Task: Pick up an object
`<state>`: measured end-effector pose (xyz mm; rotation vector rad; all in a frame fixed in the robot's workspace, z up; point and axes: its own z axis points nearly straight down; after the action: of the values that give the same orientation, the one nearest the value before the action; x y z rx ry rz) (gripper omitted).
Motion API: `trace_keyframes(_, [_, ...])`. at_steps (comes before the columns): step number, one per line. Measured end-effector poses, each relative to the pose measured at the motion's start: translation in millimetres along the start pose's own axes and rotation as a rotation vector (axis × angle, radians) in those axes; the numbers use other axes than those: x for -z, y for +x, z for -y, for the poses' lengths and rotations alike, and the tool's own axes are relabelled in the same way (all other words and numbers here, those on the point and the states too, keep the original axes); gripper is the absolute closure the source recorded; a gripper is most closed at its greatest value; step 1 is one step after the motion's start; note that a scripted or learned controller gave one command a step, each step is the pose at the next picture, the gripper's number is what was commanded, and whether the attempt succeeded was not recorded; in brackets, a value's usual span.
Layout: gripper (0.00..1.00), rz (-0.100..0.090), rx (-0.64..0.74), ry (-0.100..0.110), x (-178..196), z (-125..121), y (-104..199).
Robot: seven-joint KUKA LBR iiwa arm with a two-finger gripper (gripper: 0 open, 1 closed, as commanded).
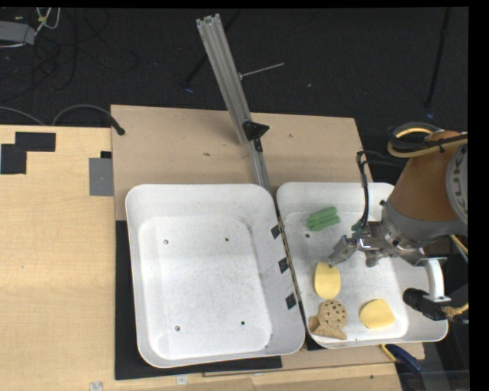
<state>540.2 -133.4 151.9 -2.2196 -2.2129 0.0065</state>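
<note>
Nearest me, a tan cookie-like piece (331, 318) at the right bin's (294, 200) front edge, a yellow block (377, 314) just beside it. A pale yellow oval (327, 280) lies behind those, a green piece (322, 218) farther back. My gripper (346, 250) hangs over the bin between oval and green piece, fingers apart, nothing between them. Left bin (145, 200) alongside.

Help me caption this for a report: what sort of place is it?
Probably a robotics lab's grasping bench: a KUKA arm reaches over two white bins, with small toy-like objects such as a green piece in one, and loose cables on dark floor behind.
</note>
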Motion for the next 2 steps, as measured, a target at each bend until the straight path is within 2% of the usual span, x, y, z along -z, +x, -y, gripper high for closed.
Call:
trace_keyframes(1, [0.00,-0.001,-0.005,0.001,-54.0,1.8,10.5])
trace_keyframes(2, [1.00,0.001,-0.014,-0.009,-39.0,-0.8,8.2])
